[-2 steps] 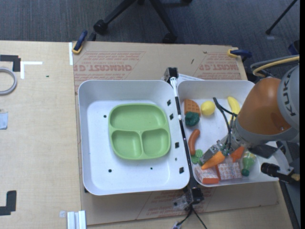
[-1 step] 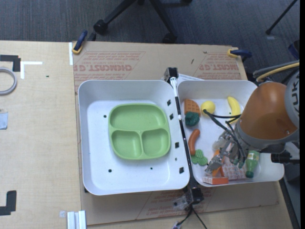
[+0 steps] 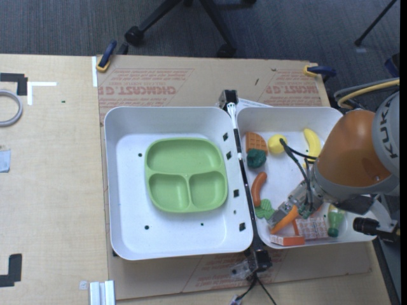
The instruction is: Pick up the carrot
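Reaching in from the right, the arm (image 3: 350,154) hangs low over the right bin (image 3: 280,113). Its claw (image 3: 299,202) sits right at the carrot (image 3: 284,219), which lies at the near side of that bin among other toy food. Whether the claw is spread or pinching, one cannot tell. It is likely there to grab the carrot. The left bin (image 3: 121,189) holds a green tray (image 3: 186,174). Both bins rest on cardboard (image 3: 165,84) on the bench (image 3: 51,189). A chair (image 3: 191,5) stands far off on grey carpet.

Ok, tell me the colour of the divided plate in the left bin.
Light green plate, seen in the camera view.
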Action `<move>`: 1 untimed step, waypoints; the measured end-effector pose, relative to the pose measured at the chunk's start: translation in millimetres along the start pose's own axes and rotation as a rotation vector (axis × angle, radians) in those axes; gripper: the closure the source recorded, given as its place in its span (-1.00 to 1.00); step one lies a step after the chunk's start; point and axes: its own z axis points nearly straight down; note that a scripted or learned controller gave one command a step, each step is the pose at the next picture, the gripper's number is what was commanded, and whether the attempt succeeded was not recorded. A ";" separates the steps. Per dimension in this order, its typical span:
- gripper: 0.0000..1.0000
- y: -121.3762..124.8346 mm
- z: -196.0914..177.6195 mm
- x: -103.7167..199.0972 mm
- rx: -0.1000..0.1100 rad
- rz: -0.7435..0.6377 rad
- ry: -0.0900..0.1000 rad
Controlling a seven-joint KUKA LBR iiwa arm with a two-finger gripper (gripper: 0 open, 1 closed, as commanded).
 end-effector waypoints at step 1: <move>-1.00 0.0 0.0 0.0 0.000 0.000 0.000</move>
